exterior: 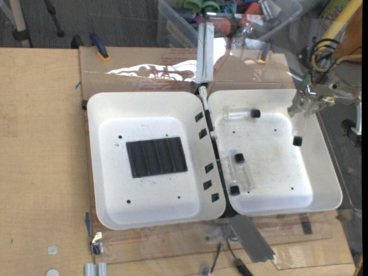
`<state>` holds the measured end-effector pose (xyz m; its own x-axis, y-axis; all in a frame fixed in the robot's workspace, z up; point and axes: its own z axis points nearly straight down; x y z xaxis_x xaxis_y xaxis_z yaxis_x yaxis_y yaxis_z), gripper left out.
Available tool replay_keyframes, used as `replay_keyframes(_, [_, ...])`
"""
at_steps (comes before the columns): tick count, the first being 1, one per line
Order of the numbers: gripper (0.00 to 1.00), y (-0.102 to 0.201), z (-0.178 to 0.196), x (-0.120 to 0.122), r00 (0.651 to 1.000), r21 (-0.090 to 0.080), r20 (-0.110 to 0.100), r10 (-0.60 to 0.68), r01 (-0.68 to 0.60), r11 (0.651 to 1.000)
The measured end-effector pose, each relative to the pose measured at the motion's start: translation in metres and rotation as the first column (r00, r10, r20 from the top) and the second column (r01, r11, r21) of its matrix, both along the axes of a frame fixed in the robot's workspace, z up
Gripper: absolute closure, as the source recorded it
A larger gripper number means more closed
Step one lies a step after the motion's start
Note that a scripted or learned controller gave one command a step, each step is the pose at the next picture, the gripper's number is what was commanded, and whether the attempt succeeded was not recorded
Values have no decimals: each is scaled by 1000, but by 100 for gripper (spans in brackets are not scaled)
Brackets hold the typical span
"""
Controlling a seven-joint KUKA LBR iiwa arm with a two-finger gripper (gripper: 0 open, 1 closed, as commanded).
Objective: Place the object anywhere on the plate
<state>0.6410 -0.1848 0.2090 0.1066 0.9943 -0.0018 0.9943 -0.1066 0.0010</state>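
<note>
A: Which object? Two clear vials with black caps lie in the right bin [322, 188]: one vial [241, 114] near its far edge, another vial [241, 174] by the left wall.

B: The black ridged plate [156, 157] sits mid left bin [98, 154]. Lift high over the divider clips [207, 168] (low walls). The gripper's state I cannot tell.

Two white bins [103, 117], black ridged plate [156, 157], clear black-capped tubes [242, 114], tan wooden bench [37, 154], blue clamp [100, 46]
</note>
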Motion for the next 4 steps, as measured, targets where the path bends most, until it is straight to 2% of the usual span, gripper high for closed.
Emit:
replay_keyframes(1, [100, 59, 41, 19, 993, 1, 2, -116, 116, 993])
replay_keyframes(2, [100, 148, 42, 15, 1000, 3, -2, 27, -27, 1000])
replay_keyframes(3, [100, 222, 20, -7, 1000, 2, -4, 23, -23, 1000])
replay_keyframes(4, [100, 261, 27, -73, 994, 3, -3, 110, -110, 994])
